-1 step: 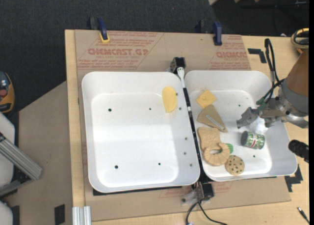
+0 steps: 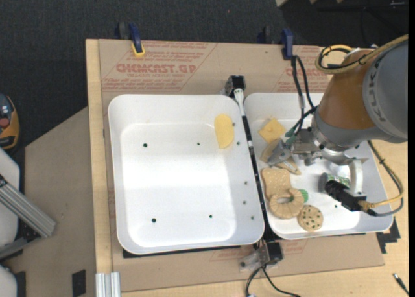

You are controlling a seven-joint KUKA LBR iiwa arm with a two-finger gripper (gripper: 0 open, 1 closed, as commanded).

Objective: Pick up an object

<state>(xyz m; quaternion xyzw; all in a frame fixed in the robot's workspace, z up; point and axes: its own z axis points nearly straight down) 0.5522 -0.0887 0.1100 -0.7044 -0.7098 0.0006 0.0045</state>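
arm (image 2: pixel 363 95) in from the right, grey with orange band, wrist hanging over the right bin (image 2: pixel 373 224). gripper (image 2: pixel 283 153) low over that bin's left half, close to the divider between the bins; claw state not readable from this angle.

right bin contents: yellow wedge block (image 2: pixel 272 130) near the far left corner, just beyond the gripper. tan toast-shaped piece (image 2: pixel 276 182) on the near side of the gripper. ring-shaped bagel piece (image 2: pixel 286 203) touching the toast's near edge. chocolate-chip cookie (image 2: pixel 310 217) by the near rim, just right of the bagel. small green-and-white item (image 2: pixel 338 181) under the wrist, partly hidden, kind unclear.

left bin (image 2: pixel 130 224): yellow oval piece (image 2: pixel 224 131) resting against the far right wall, beside the divider.

both bins on a brown board (image 2: pixel 162 62) clamped at its far edge.
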